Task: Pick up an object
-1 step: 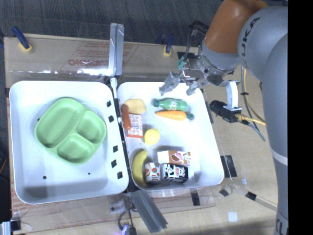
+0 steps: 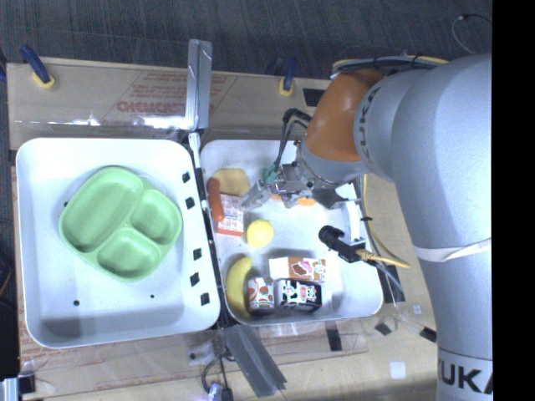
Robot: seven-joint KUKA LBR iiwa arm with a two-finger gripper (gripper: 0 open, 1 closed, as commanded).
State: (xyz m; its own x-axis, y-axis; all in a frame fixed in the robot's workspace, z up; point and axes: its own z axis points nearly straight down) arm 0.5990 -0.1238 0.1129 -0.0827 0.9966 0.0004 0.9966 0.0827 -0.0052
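Note:
My gripper (image 2: pixel 273 190) hangs low in the upper middle of the right bin (image 2: pixel 368 295), with the grey arm and its orange band just to its right. A tan lump (image 2: pixel 233 180) lies just left of the gripper. Below that lie a red and orange packet (image 2: pixel 226 213) and a yellow ball (image 2: pixel 260 233). A small orange thing (image 2: pixel 306 200) peeks out under the wrist, partly hidden. A banana (image 2: pixel 237 283) and small printed cartons (image 2: pixel 297 267) (image 2: pixel 284 296) rest along the bin's front.
The left bin (image 2: pixel 50 307) holds a green divided plate (image 2: pixel 122 220). A raised divider (image 2: pixel 199 224) separates the two bins. The arm covers the right bin's right side.

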